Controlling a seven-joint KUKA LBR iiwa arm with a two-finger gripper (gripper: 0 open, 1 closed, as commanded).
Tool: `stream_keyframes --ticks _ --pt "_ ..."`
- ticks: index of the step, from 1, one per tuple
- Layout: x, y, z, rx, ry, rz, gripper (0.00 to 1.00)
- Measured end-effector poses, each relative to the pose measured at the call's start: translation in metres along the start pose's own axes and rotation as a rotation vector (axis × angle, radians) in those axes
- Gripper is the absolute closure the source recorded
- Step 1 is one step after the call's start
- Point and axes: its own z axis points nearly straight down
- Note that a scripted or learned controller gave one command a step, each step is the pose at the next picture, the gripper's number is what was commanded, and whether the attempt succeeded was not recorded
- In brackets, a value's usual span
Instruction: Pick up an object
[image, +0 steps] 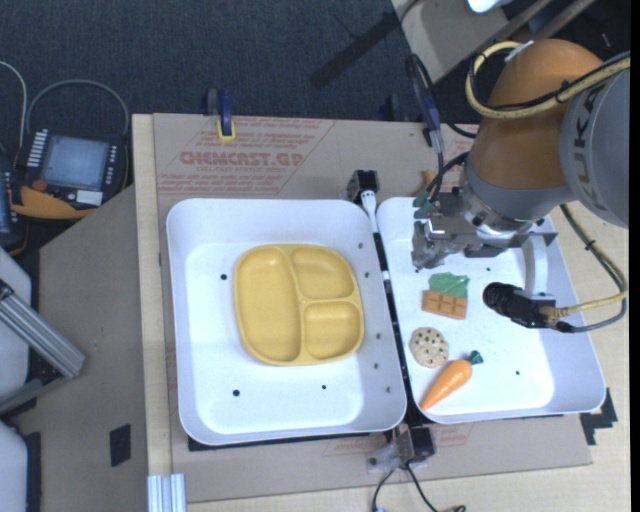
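Here the tool (432, 250) hovers just above the green block (449, 285).

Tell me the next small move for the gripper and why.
Probably a short drop straight down with a slight shift toward the green block. The gripper hangs over the right bin, just above that block, with nothing seen between its fingers. The waffle, cookie and carrot lie farther toward the near edge, so the block looks like the closest target.
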Motion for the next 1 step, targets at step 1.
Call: stream_keyframes --ticks 1 --pt "0.0499 -0.0240 -0.0015 -0.002 -0.001 -0.001 1.00"
